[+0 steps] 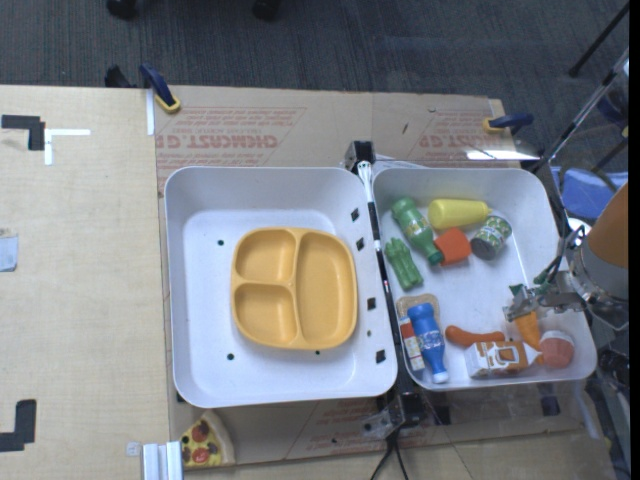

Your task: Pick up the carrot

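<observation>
The carrot [527, 326] is a short orange piece near the right wall of the right bin [470, 183]. It sits just above a small carton [497, 359]. My gripper [532, 304] is directly over the carrot's upper end, at the tip of the arm, which comes in from the right edge. The gripper's dark body hides where it meets the carrot.
The right bin also holds a green bottle [414, 226], a yellow item [458, 212], a red-orange block [452, 246], a can [491, 236], a blue bottle [427, 340], a sausage [466, 335] and a pale round item [557, 351]. A yellow divided plate [296, 288] lies in the left bin [200, 298].
</observation>
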### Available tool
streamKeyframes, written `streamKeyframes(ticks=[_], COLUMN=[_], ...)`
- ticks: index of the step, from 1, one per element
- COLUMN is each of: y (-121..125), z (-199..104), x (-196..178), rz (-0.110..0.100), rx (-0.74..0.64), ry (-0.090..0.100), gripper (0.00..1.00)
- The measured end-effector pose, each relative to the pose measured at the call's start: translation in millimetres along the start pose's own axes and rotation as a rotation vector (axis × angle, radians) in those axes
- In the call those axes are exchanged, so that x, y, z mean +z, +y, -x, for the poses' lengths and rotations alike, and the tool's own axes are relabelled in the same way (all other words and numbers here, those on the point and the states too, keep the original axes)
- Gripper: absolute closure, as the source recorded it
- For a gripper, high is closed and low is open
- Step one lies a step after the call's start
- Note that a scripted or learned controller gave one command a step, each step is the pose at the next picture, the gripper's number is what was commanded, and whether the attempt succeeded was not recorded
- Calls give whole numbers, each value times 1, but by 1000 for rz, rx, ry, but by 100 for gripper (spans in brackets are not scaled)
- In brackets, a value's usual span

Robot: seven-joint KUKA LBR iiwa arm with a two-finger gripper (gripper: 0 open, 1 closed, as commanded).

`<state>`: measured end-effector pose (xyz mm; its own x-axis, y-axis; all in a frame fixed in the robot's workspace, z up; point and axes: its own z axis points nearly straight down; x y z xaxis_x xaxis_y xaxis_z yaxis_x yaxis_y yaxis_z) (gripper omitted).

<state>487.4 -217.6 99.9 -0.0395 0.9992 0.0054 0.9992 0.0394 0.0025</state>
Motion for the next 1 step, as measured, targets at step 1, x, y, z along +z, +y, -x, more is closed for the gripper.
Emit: streamKeyframes(ticks=[1], y=[40], z=[-49], x=[-23], rz=[-4], rx=[122], ry=[-6], gripper=[100])
